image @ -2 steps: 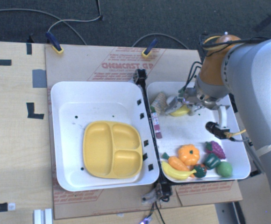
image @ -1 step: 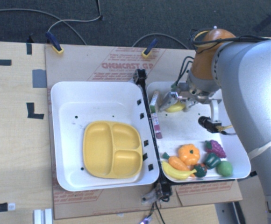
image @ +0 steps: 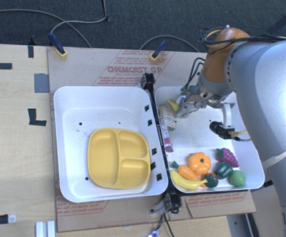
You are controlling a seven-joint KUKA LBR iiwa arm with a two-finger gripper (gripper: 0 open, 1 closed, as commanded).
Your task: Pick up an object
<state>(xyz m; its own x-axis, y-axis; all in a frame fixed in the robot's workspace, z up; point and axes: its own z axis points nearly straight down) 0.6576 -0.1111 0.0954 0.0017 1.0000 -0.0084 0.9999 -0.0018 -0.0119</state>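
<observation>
Two shallow white plastic bins with rounded corners sit side by side on a cardboard sheet [image: 128, 68] laid on the wood-grain table [image: 12, 147]; the right bin [image: 202, 132] serves as landmark. The left bin [image: 71, 102], touching the right bin's left wall, carries a smooth yellow tray [image: 118, 158] — a rounded square moulded into three compartments. The grey arm [image: 261, 93], glossy and cylindrical with an orange band [image: 219, 63] above the wrist, reaches over the right bin's far right side; its hand [image: 185, 107] hangs over the bin's far left corner, and whether it is spread or pressed together cannot be told. Just beside the hand, against the bin's far left wall, lies a small yellow piece [image: 172, 104]; below it along that wall lie a pale mesh packet [image: 167, 116] and a slim pink stick [image: 167, 143]. The toy foods cluster at the bin's near edge — a ribbed orange pumpkin [image: 199, 163], a tapered carrot [image: 186, 173], a curved banana [image: 185, 181], knobbly purple grapes [image: 227, 157], a dark green pepper [image: 223, 170], a round lime-green fruit [image: 237, 178]; none sits in the hand.
</observation>
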